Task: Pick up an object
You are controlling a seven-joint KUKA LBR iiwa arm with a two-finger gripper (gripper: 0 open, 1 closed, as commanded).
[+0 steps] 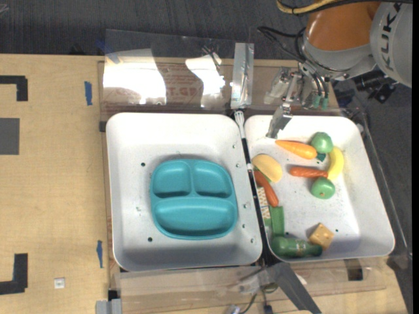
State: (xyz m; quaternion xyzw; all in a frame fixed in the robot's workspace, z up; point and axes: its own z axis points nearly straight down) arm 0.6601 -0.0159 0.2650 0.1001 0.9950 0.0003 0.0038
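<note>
While the hand [278, 120] hovers at the right bin's [373, 221] upper-left rim, grip impossible to tell, the carrot [296, 149] lies just below it, among other toy food.

teal divided plate [194, 197] in left white bin [124, 142]; clear plastic sheet [173, 77] behind bins.

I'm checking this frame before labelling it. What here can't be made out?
- Gripper, camera view: small and blurred against the bin rim; whether its fingers are open or shut is unclear.
- Arm: cut off by the top edge.
- Green item: too small to identify.
- Wooden block: any face markings are too small.
</note>
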